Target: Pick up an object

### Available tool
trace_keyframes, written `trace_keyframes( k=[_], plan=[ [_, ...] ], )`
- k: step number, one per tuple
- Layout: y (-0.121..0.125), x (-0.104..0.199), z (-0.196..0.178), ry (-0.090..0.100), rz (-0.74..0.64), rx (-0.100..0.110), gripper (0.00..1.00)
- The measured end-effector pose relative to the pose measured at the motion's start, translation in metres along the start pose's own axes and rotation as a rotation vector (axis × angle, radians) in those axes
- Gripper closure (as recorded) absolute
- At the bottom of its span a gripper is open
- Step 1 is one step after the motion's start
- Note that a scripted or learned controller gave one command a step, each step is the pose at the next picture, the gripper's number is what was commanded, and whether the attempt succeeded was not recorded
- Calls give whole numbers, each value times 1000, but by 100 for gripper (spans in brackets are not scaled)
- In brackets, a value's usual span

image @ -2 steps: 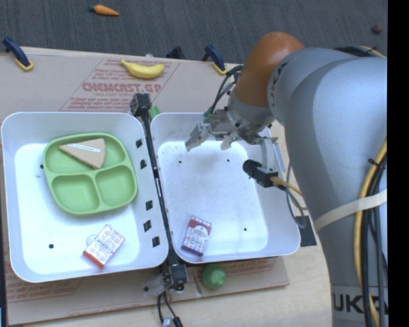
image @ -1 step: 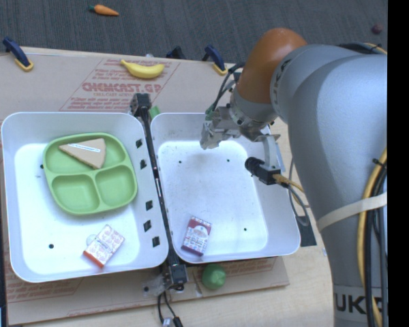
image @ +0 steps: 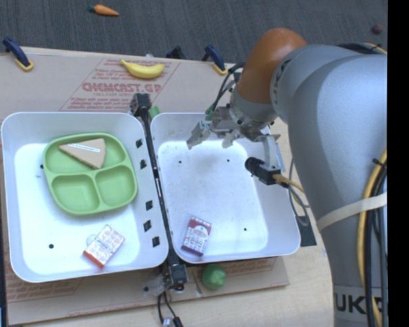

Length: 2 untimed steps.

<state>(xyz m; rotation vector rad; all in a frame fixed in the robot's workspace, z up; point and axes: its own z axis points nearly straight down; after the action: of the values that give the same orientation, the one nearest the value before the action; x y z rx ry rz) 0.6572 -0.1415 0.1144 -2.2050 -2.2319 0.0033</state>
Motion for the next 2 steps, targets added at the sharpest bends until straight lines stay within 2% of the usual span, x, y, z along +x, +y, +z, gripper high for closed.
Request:
trace_keyframes(
  k=[1, 2],
  plan=[
    [-2, -70, 22, 0, 10, -3, 0],
    [-1, -69, 11, 1, 7, -4, 100]
  ],
)
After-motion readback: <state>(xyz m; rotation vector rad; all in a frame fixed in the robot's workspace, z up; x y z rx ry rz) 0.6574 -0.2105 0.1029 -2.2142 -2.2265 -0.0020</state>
